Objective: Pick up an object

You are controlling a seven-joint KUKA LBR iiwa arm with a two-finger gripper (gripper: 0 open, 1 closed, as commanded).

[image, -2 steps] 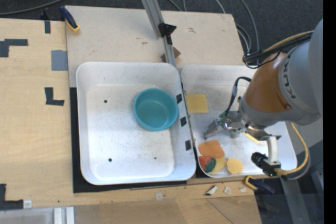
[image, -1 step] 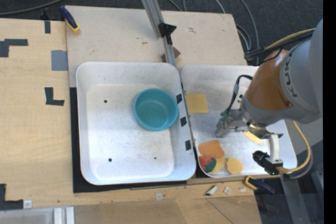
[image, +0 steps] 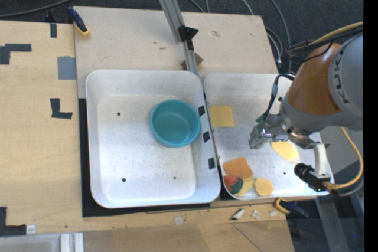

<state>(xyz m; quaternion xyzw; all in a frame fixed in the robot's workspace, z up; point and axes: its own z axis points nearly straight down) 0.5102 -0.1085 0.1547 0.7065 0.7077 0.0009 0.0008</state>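
Speckled white bins point(image: 106, 127) hold a round teal bowl point(image: 175, 122); pincer point(image: 260, 137) state unclear.

One fixed camera above the bench point(image: 35, 127), slanted down on both white bins point(image: 97, 91), moderately near.

Open floor beside teal bowl point(image: 175, 122)

I see a blue bowl point(image: 175, 122) standing upright in the left bin point(image: 106, 127). In the right bin point(image: 236, 88) lie a flat yellow square point(image: 222, 116), an orange piece point(image: 237, 166) and yellow bits point(image: 263, 186) near the bottom.
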